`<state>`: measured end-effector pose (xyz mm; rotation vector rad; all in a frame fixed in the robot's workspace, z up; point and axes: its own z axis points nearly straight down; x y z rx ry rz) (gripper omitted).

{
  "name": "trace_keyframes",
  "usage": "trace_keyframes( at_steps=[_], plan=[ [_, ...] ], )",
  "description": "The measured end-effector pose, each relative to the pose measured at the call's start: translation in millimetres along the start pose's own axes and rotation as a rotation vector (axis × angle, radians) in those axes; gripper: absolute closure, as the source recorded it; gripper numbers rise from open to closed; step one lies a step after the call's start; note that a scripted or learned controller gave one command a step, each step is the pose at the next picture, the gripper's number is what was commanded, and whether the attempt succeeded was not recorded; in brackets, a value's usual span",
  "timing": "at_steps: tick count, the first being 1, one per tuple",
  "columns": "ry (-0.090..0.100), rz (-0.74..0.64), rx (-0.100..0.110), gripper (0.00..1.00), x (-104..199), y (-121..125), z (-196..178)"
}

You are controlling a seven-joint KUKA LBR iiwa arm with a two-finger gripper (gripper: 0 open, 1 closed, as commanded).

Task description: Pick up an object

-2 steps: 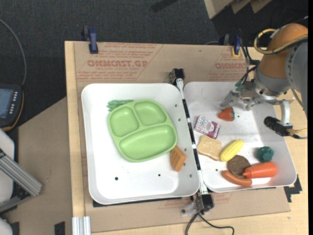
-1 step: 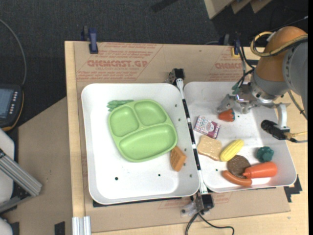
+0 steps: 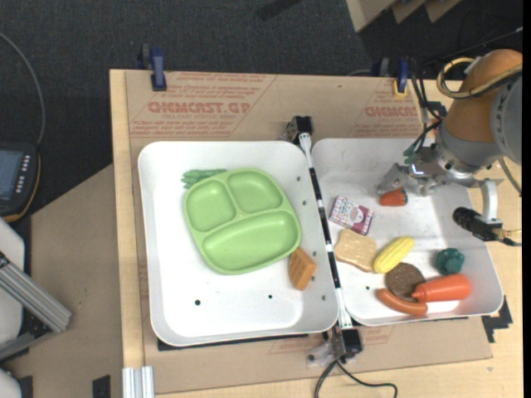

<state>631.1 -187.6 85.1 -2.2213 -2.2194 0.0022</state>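
Gripper: the gripper (image 3: 397, 184) is low in the upper part of the right bin (image 3: 365, 154), its metal fingers reaching left from the wrist toward a small red-orange piece (image 3: 393, 196). The piece sits right at the fingertips, but the slanted view does not settle whether it lies between them, or whether they are spread or closed; I cannot tell.
Arm: the arm (image 3: 477, 114) comes in from the right over the bin's far corner.
Nearest thing: the red-orange piece appears to rest on the bin floor, touching or just beside the fingertips.
Other candidates in right bin: a pink packet (image 3: 349, 215) near the divider, a tan bread slice (image 3: 357, 251), a yellow corn-like piece (image 3: 392, 254), a brown round piece (image 3: 404, 279), a sausage (image 3: 401, 303), a carrot (image 3: 443, 288) and a dark green piece (image 3: 450, 260), all grouped toward the near side.
Left bin: the left bin (image 3: 166, 305) holds a green divided tray (image 3: 241, 219) and a small orange-brown block (image 3: 302, 269).
Progress: judging by the pose, the approach looks done and a grasp is being attempted; nothing looks lifted.
Left to do: secure a hold and raise the piece clear of the bin.
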Motion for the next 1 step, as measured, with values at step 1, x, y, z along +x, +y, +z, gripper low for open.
trace_keyframes(
  at_steps=[1],
  plan=[
    [-0.001,-0.001,-0.004,1.00,0.5,1.0,-11.0]
  ],
)
